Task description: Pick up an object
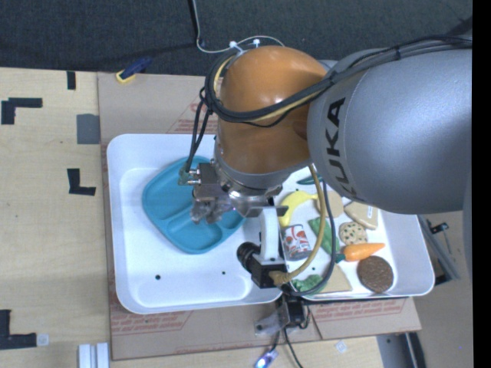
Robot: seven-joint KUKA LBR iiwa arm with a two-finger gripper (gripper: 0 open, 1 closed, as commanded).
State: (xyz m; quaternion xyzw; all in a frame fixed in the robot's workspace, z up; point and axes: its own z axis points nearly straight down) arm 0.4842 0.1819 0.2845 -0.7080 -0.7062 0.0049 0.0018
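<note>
White left bin (138,282) bears a shallow, glossy blue tray (173,205).

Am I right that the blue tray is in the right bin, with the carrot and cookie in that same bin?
Not quite. The camera view shows the blue tray lying in the left bin, under the arm's wrist. The carrot and cookie are in the right bin, as you said.
</note>
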